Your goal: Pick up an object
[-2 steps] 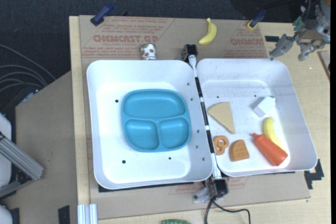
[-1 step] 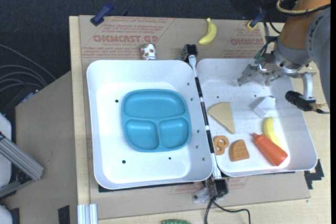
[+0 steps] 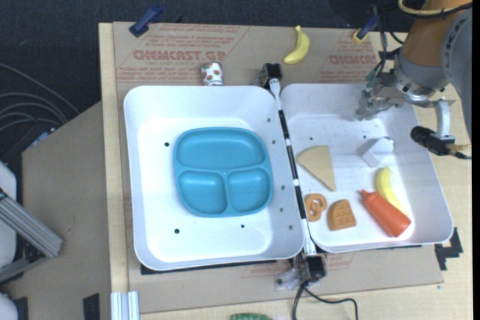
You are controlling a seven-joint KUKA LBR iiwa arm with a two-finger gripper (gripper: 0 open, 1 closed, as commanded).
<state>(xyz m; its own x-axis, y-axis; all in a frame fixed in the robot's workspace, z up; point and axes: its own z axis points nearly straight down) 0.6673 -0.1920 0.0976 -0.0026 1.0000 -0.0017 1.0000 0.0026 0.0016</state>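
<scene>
On the bench, the right bin (image 3: 420,236) holds a cheese wedge (image 3: 318,165); pincer (image 3: 370,107) state unclear.

cheese wedge (image 3: 318,165), pretzel (image 3: 316,206), waffle (image 3: 341,215), right bin (image 3: 330,105)

Looks down from above at a slant on the desk (image 3: 187,49), far enough back to take in both white bins (image 3: 150,116) side by side, with the arm (image 3: 435,41) entering from the right.
</scene>
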